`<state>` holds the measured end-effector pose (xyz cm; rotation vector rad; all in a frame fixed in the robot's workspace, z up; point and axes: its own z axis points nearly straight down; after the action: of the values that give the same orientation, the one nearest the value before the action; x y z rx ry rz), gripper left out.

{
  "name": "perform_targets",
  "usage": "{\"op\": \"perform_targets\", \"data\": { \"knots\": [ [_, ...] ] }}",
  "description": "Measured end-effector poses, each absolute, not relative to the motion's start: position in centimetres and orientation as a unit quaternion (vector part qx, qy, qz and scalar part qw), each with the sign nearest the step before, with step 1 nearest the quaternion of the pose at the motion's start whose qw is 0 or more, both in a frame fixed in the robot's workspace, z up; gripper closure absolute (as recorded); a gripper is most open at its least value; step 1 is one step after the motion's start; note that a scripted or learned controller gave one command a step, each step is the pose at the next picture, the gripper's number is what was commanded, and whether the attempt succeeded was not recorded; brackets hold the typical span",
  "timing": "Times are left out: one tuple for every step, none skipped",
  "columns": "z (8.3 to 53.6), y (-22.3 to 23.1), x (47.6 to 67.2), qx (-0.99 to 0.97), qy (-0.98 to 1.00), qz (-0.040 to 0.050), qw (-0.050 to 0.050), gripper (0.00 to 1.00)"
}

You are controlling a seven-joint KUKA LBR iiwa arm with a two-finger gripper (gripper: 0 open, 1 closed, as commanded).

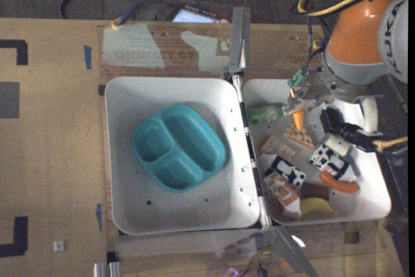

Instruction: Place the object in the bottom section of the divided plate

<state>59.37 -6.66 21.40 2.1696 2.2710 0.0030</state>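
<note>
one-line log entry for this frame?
arm: over right bin | gripper: above clutter near orange item, grasp unconfirmed | divided plate: left bin, no object in it | task: not done

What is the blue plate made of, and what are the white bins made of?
The divided plate looks like plastic: one even teal colour, smooth, with soft moulded ridges between sections. The left bin and right bin also look like plastic, matte white with rounded corners, though painted metal can't be ruled out.

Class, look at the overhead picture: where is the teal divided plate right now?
The teal divided plate lies in the left white bin, near its middle, across the central divider from the right bin that holds the mixed objects.
</note>
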Motion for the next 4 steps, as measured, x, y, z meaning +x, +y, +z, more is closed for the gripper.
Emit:
{"op": "perform_targets", "data": {
  "knots": [
    [22.9,1.7,62.3,0.595,0.804,0.0014,0.002,1.00],
    [18.5,8.9,63.4,0.496,0.868,0.0000,-0.001,1.00],
    [18.5,8.9,63.5,0.497,0.868,0.0003,0.000,0.00],
    [19.7,8.9,63.6,0.497,0.868,0.0022,0.002,1.00]
  ]
}}
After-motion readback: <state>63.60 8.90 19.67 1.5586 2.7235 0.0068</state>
